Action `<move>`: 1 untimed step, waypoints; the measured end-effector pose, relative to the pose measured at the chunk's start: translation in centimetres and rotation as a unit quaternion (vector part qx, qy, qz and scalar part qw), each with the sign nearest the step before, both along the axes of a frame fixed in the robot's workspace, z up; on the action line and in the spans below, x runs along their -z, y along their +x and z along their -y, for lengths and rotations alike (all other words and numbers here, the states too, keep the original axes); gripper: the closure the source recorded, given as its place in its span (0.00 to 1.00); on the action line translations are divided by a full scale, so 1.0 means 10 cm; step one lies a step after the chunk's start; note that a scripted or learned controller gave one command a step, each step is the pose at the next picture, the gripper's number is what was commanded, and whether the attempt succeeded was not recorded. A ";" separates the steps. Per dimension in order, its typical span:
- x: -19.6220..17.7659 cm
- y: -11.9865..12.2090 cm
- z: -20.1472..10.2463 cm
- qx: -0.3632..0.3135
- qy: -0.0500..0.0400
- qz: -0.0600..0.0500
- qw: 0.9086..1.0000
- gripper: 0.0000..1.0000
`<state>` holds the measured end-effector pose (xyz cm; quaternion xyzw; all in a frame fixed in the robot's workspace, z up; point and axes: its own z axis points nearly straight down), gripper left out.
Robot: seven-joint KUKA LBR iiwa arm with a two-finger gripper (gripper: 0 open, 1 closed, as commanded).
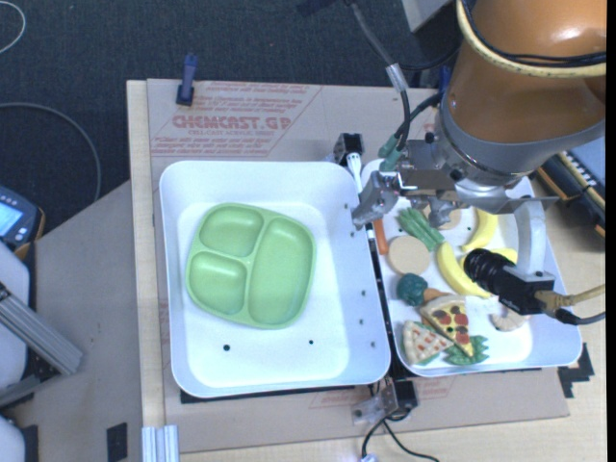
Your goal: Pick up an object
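"CHEMCAST GP" on the protective sheet

Toy food — pizza slices, banana, broccoli — heaped in the right bin.

Left white bin holding a green divided plate, lying flat near the middle. Right white bin crowded with toy food: banana, two pizza slices, a broccoli floret, a tan round cookie and green beans. Gripper hanging over the bins' shared edge, beneath the orange-banded arm.
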<state>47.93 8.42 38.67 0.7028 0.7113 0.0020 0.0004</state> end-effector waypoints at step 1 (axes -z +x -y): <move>-0.10 0.01 0.06 0.005 -0.001 0.001 1.000 1.00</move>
